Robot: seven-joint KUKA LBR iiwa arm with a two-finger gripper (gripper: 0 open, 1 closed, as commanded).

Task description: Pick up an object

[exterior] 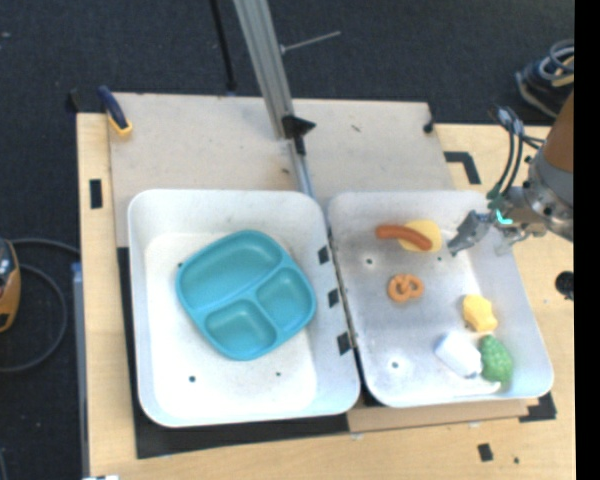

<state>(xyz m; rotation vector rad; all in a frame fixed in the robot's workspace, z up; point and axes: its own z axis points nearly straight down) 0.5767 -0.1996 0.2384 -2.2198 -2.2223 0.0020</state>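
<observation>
A pale wooden surface on dark carpet bears two white bins. The left bin holds a blue divided plate. In the right bin, the jaws hang open and unladen just beside a hot dog; a pretzel lies below it.

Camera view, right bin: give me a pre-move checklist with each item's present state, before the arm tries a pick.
1. End effector over the right bin: ok, near its upper right part.
2. Nothing between its fingers: cannot tell at this size.
3. Nearest target, the hot dog toy, apart from others: ok.
4. Pretzel toy free to reach: ok, alone mid-bin.
5. White object and green toy separable: not ok, they touch.
6. Yellow toy away from the bin wall: ok.
</observation>
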